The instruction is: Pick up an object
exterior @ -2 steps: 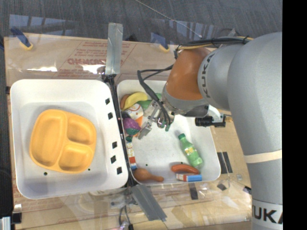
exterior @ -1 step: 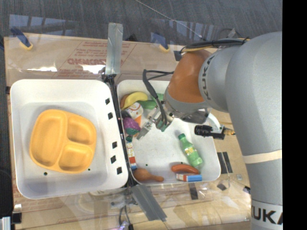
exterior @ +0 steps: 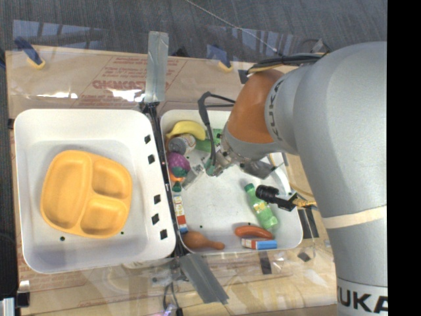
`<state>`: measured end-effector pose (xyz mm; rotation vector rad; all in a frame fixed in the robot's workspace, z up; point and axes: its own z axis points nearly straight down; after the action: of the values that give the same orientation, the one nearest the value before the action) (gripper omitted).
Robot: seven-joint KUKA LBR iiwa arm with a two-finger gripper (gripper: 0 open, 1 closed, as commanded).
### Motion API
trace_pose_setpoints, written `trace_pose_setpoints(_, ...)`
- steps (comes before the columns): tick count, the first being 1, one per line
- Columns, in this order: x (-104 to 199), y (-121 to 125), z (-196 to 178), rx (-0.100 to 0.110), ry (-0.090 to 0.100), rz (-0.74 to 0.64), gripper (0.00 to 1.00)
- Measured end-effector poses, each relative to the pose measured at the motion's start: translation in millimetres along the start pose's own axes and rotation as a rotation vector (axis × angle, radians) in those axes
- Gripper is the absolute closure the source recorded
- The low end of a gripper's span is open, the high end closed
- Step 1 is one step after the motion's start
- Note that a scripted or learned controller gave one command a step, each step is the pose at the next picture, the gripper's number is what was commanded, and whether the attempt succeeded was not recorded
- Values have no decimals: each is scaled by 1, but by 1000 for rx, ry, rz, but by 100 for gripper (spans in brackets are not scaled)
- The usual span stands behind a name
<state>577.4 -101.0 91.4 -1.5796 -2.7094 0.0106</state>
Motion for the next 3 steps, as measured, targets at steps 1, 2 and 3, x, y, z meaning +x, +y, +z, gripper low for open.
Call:
trace_pose_setpoints(1, -46, 50, -1, -5, 0, -9, 0)
trace_pose_setpoints(2, -45, 63, -1, 3, 0, 197, 0)
trace_pose_setpoints(3, -43, 64, -11, 5, 2, 187, 100)
